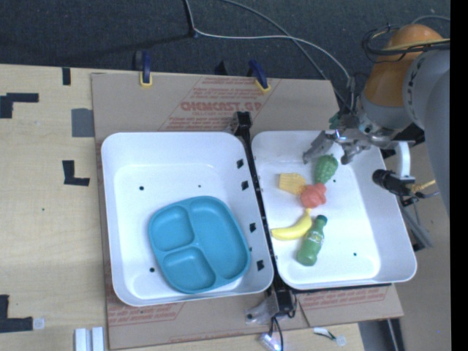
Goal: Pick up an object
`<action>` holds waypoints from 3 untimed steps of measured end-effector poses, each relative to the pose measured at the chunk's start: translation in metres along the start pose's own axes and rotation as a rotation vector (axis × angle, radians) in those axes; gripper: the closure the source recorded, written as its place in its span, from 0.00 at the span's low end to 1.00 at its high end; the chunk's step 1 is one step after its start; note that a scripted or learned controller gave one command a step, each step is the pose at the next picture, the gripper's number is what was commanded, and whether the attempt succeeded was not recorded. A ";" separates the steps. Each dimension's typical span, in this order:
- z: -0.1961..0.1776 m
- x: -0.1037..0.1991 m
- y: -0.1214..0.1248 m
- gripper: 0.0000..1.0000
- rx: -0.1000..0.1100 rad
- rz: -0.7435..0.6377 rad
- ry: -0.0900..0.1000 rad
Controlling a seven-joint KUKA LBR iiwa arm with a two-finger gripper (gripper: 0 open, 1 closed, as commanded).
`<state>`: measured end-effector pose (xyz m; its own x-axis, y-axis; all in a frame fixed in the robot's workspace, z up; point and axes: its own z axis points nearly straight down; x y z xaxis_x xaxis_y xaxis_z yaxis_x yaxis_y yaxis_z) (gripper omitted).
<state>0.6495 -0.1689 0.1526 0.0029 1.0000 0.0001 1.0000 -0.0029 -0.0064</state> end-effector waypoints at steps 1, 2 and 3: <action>0.049 0.010 -0.022 0.00 -0.002 -0.004 0.001; 0.069 0.032 -0.058 0.00 -0.007 -0.004 0.000; 0.059 0.032 -0.058 1.00 -0.006 -0.003 0.000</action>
<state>0.5915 -0.1371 0.0937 -0.0005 1.0000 -0.0003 1.0000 0.0005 -0.0004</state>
